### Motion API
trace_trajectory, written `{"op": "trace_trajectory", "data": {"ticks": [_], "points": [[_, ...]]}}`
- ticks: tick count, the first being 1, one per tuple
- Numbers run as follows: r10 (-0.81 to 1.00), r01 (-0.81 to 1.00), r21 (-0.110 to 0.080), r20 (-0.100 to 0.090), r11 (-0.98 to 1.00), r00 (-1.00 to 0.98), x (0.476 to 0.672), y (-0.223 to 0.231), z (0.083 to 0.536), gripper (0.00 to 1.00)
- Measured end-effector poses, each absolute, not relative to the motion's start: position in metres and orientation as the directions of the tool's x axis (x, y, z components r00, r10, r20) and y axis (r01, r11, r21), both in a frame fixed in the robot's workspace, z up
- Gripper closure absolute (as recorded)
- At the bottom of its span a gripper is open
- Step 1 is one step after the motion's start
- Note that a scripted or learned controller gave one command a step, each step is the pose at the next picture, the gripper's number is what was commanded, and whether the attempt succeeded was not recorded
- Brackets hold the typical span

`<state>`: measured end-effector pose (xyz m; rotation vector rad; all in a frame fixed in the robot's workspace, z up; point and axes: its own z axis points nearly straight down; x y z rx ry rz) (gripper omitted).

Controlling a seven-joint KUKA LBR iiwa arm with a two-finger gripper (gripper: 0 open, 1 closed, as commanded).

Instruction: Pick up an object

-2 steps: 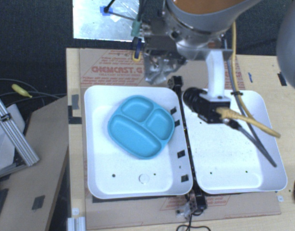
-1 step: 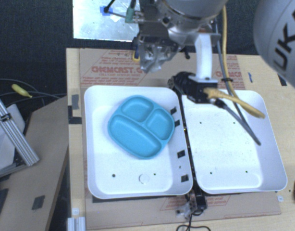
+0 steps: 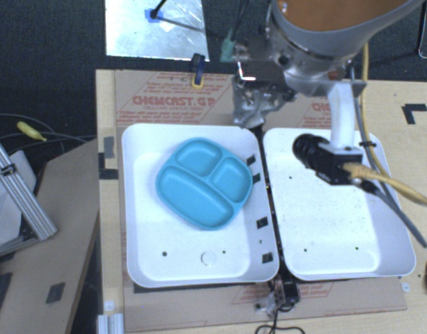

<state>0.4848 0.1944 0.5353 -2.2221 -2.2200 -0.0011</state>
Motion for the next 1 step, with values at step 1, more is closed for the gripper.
{"op": "trace_trajectory", "data": {"ticks": [1], "points": [[1.0, 1.0, 0.003, 0.001, 0.0, 0.0, 0.5163, 0.1935, 0.5351, 1.0]]}}
